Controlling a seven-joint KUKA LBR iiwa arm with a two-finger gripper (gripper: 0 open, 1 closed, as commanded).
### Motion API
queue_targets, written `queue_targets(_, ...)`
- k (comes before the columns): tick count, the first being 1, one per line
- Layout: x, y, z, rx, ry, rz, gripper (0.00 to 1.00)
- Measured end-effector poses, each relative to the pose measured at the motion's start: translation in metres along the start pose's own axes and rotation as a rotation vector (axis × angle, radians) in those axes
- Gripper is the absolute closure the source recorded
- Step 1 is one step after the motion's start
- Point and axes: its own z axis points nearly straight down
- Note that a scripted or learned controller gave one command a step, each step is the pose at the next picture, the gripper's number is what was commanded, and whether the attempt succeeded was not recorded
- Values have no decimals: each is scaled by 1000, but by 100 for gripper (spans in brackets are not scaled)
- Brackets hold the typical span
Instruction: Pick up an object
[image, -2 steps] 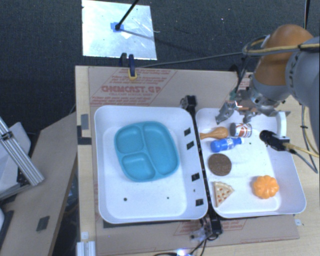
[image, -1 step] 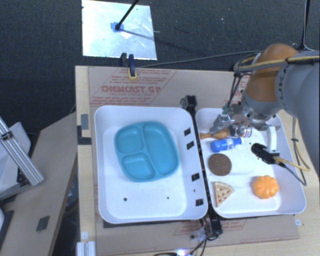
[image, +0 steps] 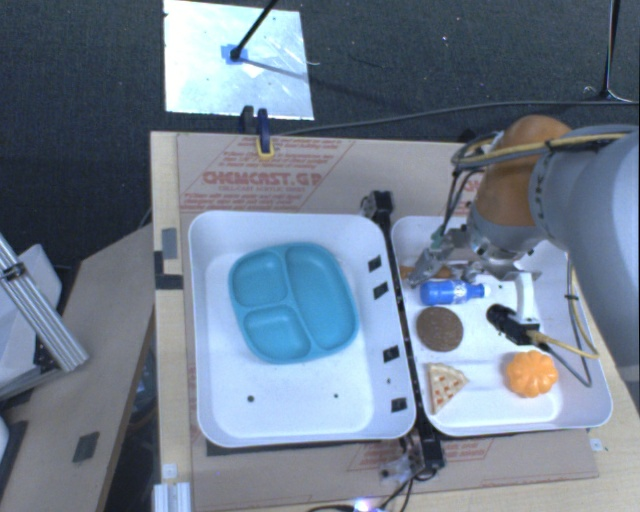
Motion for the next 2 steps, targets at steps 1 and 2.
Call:
queue_targets(1,0,2,-14,-8,-1,0,100)
queue_targets(2,3,-5,-65,-14,-1,0,100)
